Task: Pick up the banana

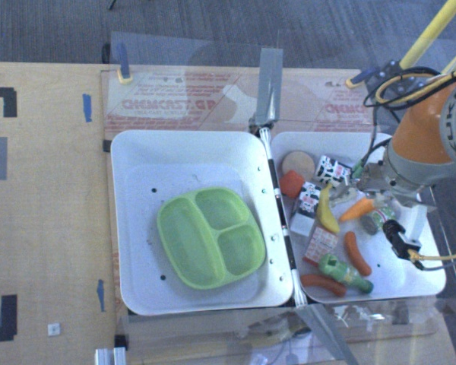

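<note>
The yellow banana (pixel 327 211) lies in the right bin (pixel 429 276), left of its middle, curved and pointing roughly toward the near and far sides. An orange carrot (pixel 356 208) lies just to its right. My gripper (pixel 378 202) hangs under the grey and orange arm over the right part of that bin, right of the banana and by the carrot's right end. The banana rests among the other items, and nothing shows it lifted.
Around the banana lie a tan round item (pixel 298 163), a red item (pixel 292 182), two black-and-white cartons (pixel 333 169), a pink box (pixel 321 243), two sausages (pixel 357 253) and a green bottle (pixel 346 272). The left bin (pixel 137 158) holds a green divided plate (pixel 210 236).
</note>
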Tool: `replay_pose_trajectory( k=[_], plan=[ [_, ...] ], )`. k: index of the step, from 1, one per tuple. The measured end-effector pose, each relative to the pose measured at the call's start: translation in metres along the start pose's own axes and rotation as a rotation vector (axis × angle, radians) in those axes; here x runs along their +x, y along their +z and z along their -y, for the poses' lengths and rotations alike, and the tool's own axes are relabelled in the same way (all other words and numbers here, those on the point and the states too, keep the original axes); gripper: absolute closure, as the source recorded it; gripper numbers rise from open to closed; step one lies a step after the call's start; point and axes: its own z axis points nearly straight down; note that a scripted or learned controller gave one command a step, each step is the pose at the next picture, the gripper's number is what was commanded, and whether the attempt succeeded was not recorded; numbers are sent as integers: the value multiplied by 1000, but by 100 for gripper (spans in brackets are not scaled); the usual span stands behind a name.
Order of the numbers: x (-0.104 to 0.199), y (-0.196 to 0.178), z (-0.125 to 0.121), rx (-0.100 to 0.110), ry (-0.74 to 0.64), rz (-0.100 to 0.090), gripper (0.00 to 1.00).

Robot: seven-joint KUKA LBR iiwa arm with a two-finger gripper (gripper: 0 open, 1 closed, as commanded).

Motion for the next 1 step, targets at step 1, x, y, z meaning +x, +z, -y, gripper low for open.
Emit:
replay_pose_trajectory(
  k=[1],
  plan=[
    [56, 9, -17, -18, 8, 1, 0]
  ],
)
